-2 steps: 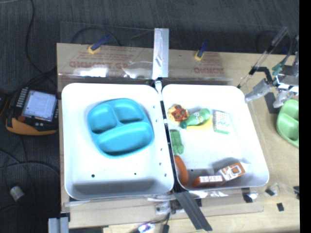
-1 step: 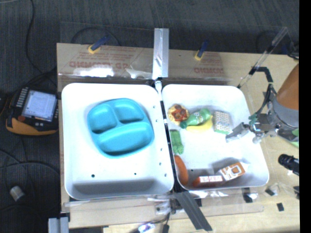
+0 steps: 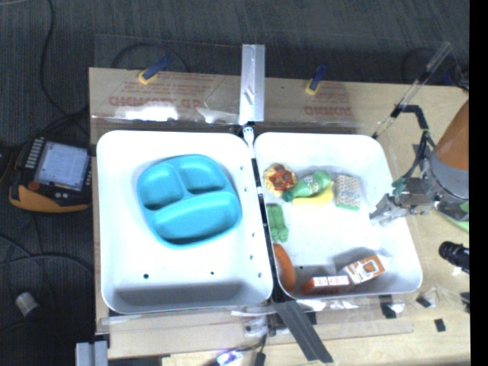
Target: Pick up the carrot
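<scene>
Near edge of the right bin [image 3: 396,204]: a red-white packet [image 3: 329,283] and an orange carton [image 3: 364,268] lie along the front wall, and the carrot [image 3: 284,264] sits in the near-left corner, tight against the divider. Further back, a green piece [image 3: 276,222] by the left wall, then a yellow-green toy [image 3: 314,189], a mesh pouch [image 3: 348,191] and a red-yellow item [image 3: 280,178] toward the far wall. My claw [image 3: 386,210] hangs over the right rim, well apart from the carrot; cannot tell if it's released or clenched. The left bin [image 3: 114,204] carries a blue divided plate [image 3: 188,198]. Risks, I judge: the corner walls block one side of the grasp, the carrot rolls or slips, or I clip the packet while crossing.
</scene>
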Motion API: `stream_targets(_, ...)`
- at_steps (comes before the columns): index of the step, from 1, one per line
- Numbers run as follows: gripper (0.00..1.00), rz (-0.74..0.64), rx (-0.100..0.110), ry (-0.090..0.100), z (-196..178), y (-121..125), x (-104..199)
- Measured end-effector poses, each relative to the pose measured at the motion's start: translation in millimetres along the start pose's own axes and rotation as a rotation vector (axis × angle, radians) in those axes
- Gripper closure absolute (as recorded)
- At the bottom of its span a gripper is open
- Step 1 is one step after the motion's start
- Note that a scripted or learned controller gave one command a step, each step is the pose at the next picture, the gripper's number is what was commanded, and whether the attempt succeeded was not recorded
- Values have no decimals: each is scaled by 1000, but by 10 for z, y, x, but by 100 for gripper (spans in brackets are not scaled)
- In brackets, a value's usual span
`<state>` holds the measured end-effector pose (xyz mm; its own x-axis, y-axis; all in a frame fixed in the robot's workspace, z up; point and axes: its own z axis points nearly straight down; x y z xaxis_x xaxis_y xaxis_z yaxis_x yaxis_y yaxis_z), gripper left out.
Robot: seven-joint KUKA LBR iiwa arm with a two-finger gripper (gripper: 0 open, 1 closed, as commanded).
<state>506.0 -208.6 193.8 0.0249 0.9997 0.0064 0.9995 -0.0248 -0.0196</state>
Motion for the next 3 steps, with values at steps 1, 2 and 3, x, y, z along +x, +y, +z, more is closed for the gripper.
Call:
stream_targets(1,0,0,0,0,0,0,0)
stream_targets(2,0,-44,-11,-7,-1189,382,-77)
stream_targets(3,0,17,-8,-3,318,-80,1)
